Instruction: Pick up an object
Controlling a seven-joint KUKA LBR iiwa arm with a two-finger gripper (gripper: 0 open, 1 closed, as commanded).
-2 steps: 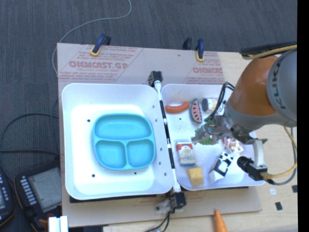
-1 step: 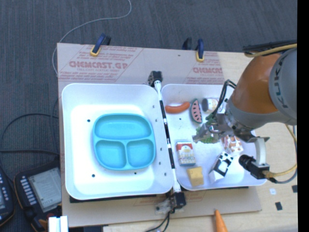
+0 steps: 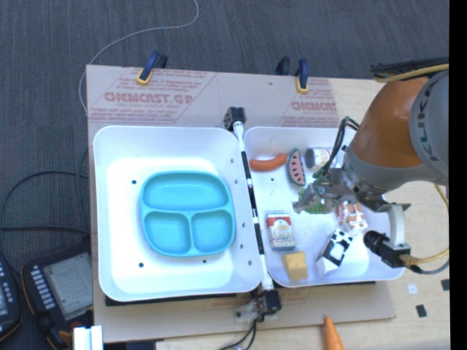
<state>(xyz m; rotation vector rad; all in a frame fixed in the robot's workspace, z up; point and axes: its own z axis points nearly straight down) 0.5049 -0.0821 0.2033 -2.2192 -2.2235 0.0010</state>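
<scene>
The arm reaches in from the right and its claw (image 3: 318,194) hangs low over the right bin (image 3: 257,143), in the thick of the clutter; whether it is open or closed I cannot tell, since the wrist hides the tips from above. Directly under it lies something green and leafy (image 3: 315,206), possibly a toy vegetable, though it is too hidden to name. That looks the likeliest target. Around it sit a watermelon slice (image 3: 295,167) and an orange sausage (image 3: 268,162) toward the back, a small red-and-white box (image 3: 279,230) and a tan block (image 3: 295,265) nearer the front, and a black-and-white patterned piece (image 3: 336,250) beside the wrist. The left bin (image 3: 102,195) holds a blue divided tray (image 3: 188,212), well apart from the action. The risk here is crowding: with items this close together, the claw could close on two at once, nudge a neighbour aside, or pinch only a soft edge of the green piece and lose it on the lift. A descent slightly off centre would cause any of these.
</scene>
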